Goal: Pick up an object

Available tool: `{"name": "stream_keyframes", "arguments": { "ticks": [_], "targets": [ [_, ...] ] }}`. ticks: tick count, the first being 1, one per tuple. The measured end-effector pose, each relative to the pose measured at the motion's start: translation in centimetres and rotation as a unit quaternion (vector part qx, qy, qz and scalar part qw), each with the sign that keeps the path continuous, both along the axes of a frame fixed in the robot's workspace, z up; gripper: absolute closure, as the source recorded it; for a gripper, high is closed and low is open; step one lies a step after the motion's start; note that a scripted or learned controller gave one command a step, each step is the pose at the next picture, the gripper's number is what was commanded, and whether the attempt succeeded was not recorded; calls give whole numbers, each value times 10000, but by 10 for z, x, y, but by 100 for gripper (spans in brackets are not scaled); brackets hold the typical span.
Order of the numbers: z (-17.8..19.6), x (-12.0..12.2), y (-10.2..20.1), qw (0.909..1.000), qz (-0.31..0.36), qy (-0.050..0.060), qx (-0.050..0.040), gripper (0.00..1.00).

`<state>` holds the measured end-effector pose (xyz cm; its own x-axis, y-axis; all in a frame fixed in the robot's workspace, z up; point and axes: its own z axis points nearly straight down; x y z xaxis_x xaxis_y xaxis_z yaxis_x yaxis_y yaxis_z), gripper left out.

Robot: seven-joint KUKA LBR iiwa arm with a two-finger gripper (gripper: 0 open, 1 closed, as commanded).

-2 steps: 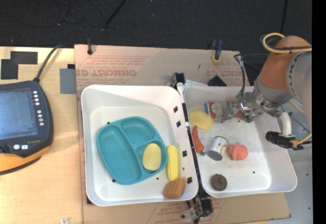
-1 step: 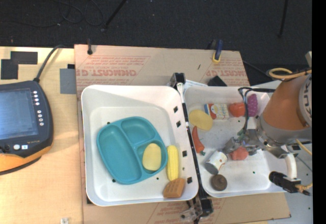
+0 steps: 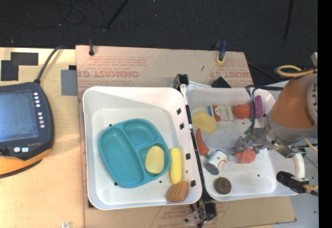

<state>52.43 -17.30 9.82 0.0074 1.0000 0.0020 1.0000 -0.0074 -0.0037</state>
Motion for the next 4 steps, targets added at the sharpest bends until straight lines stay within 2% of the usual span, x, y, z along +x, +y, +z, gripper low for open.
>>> {"name": "stream_keyframes", "arguments": {
  "ticks": [1, 2, 3, 4],
  "targets": [
    [95, 20, 110, 9999, 96, -55, 14, 100],
    [89, 17, 103, 10000, 39, -5, -6, 0],
    [-13, -11, 87, 10000, 9, -1, -23, 0],
    [0, -10, 87, 10000, -2, -1, -5, 100]
  ]
}}
